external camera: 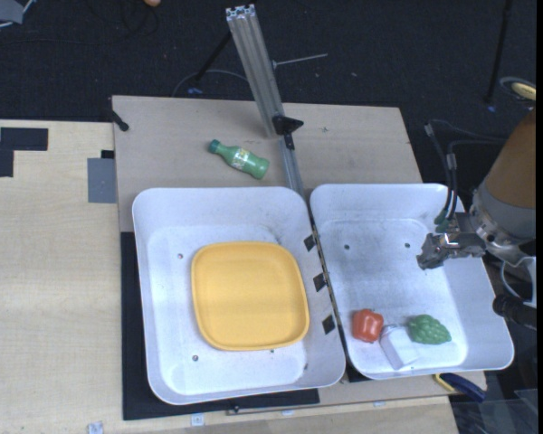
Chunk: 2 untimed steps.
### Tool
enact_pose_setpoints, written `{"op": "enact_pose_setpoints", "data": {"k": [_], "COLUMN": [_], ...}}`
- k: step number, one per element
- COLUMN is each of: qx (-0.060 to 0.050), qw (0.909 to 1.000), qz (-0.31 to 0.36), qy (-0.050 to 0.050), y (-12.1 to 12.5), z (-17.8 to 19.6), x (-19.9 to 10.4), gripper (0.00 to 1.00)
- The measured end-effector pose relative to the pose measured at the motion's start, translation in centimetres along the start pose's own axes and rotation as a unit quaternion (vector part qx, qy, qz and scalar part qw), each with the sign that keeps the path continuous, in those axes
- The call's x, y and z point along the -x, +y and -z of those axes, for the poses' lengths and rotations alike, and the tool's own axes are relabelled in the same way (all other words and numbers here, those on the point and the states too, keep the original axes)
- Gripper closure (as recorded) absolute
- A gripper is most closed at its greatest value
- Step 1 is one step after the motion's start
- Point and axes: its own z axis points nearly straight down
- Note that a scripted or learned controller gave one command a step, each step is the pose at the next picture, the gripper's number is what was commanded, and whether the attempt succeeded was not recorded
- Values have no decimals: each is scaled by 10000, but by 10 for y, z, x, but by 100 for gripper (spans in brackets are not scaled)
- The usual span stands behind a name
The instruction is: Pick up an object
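In the right bin [380,233], near its front edge, lie a red pepper [367,325], a green leafy piece [428,330] and a small white block [398,348]. My gripper [432,256] hovers at the right bin's right side, above and behind the green piece, with nothing visible between its fingers. Whether it is open is too small to tell. The left bin [163,215] carries a yellow square plate [250,295] in its middle.
A green bottle [240,158] lies on the bench behind the left bin. A metal rail [262,61] slants up from between the bins at the back. The arm's grey body [511,188] stands at the right edge.
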Motion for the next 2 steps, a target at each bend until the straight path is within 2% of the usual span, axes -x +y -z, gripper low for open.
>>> {"op": "enact_pose_setpoints", "data": {"k": [1,2], "qx": [-3,-27], "qw": [10000,10000], "qz": [-2,18], "qy": [0,8], "y": [1,6], "z": [52,38], "x": [1,-56], "gripper": [100,100]}}
